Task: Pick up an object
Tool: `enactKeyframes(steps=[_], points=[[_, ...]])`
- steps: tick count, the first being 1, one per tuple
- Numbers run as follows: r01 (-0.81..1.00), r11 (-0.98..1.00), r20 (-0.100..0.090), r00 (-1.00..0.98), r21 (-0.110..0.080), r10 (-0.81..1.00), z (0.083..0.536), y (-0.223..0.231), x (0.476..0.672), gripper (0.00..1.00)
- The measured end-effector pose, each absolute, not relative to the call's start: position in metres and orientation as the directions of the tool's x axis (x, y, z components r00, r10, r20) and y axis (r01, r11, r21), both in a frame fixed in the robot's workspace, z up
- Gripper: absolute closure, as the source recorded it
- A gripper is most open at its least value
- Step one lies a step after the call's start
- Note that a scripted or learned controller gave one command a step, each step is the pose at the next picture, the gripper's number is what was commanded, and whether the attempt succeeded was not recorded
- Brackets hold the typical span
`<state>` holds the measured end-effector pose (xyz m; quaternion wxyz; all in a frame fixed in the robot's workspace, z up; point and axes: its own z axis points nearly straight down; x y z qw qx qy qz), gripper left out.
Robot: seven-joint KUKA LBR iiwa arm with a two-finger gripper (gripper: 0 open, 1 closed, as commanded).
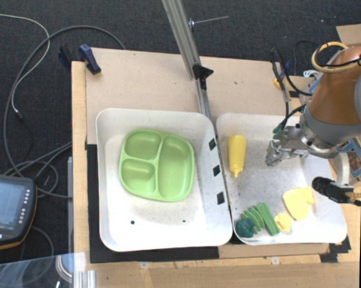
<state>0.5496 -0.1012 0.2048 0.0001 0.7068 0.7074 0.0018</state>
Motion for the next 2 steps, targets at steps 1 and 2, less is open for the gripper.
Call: enactKeyframes(steps=[1,2], points=[[1.0,0.002,-0.001,-0.002,-0.003,1.0,0.088,-0.111,0.608,1.0],[1.0,0.005,-0.001,-0.005,0.013,1.0,0.199,-0.075,0.662,1.0]])
